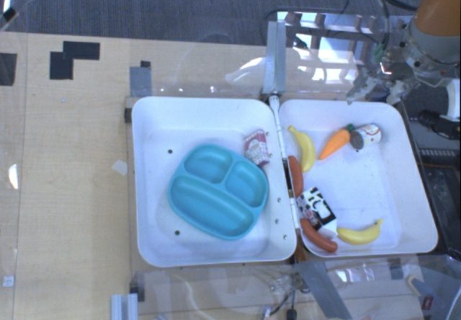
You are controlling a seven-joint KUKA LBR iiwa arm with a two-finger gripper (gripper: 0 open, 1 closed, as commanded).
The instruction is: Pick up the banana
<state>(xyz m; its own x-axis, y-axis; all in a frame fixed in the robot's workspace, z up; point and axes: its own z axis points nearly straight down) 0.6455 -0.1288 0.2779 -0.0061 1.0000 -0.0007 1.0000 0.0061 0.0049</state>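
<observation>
Two yellow bananas lie in the right bin [414,189]. One banana [305,148] rests near the bin's left wall, curving from the back toward the middle. The second banana [360,233] lies at the front right. My gripper [377,91] hangs above the back rim of the right bin, up and to the right of the first banana. Its fingers stand apart and open with nothing between them. An orange carrot [333,143] lies between the gripper and the first banana.
A white and red toy [368,134] sits by the carrot's top. Two red sausages [294,171] [319,236] and a black-and-white block [317,207] lie along the right bin's left side. The left bin [155,167] holds a blue divided plate [218,191] and a small packet [256,147].
</observation>
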